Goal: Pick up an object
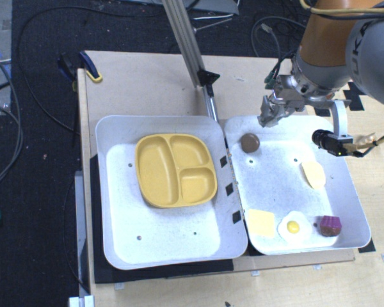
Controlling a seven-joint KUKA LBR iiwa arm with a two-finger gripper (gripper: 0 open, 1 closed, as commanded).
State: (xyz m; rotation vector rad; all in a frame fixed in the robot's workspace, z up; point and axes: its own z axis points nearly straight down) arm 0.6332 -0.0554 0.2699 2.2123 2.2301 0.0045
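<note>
My gripper (267,119) hangs over the back edge of the right bin (345,190), up and to the right of a brown ball (249,143). Nothing shows between its fingers. In the same bin lie a pale yellow oval piece (313,174) at the right, a yellow square slice (261,222) at the front, a fried egg (294,228) beside it, and a small purple object (329,226) in the front right corner.
The left bin (115,235) holds a yellow divided plate (176,169). A grey metal pole (185,34) slants down to the gap between the bins at the back. The wooden bench (141,85) lies bare behind the bins.
</note>
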